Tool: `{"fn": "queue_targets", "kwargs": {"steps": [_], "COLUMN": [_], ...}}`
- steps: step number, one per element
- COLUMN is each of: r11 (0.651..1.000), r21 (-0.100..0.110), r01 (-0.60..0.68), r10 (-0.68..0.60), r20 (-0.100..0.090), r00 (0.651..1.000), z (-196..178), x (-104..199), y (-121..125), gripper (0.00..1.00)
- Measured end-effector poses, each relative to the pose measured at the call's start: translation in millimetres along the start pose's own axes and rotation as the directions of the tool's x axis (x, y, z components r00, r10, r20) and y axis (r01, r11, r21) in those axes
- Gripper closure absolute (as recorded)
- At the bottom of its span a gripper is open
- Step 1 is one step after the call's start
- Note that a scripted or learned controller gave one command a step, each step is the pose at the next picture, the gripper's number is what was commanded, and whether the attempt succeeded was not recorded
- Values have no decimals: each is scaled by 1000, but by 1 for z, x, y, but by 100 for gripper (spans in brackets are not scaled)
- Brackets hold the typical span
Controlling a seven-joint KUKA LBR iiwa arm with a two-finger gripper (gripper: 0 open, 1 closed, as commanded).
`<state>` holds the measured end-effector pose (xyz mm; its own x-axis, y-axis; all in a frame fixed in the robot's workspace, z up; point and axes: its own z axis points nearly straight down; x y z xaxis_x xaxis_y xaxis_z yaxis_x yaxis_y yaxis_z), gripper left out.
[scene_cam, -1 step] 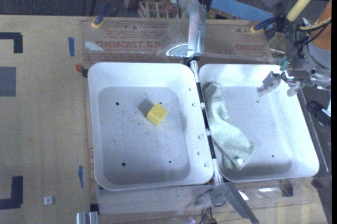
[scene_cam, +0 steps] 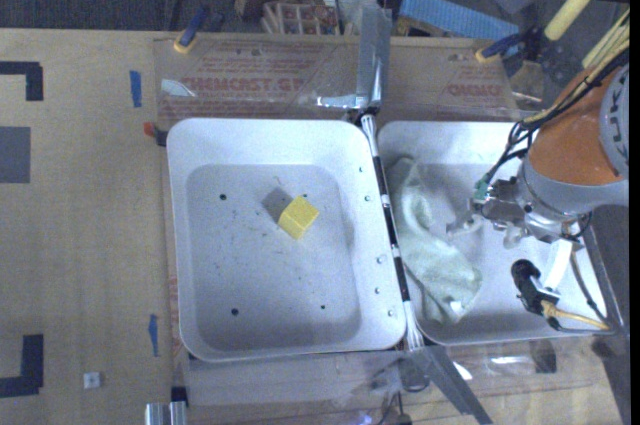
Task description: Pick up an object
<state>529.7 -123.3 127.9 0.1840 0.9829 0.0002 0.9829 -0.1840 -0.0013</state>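
A yellow block (scene_cam: pixel 299 217) lies near the middle of the left bin (scene_cam: pixel 200 153), touching a smaller grey block (scene_cam: pixel 276 203) on its upper left. A crumpled pale cloth (scene_cam: pixel 432 243) lies along the left side of the right bin (scene_cam: pixel 450 138). The arm, with its orange band (scene_cam: pixel 570 153), reaches in from the right. My gripper (scene_cam: pixel 478 217) hangs low over the right bin, just to the right of the cloth's upper part. Nothing can be seen held in it.
Black and yellow cables (scene_cam: pixel 545 298) trail from the wrist over the right bin's lower right. A metal strip (scene_cam: pixel 372 63) runs up from the seam between the bins. Cardboard (scene_cam: pixel 260 78) and clutter lie behind both bins.
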Motion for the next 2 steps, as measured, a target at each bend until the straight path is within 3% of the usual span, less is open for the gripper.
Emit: {"fn": "queue_targets", "kwargs": {"steps": [1,2], "r11": [918,917], "r21": [-8,-14], "r01": [-398,-400], "r10": [398,400], "r20": [-5,-8], "r00": [918,917], "z": [38,27], "x": [11,11], "y": [-42,-40], "gripper": [0,100]}}
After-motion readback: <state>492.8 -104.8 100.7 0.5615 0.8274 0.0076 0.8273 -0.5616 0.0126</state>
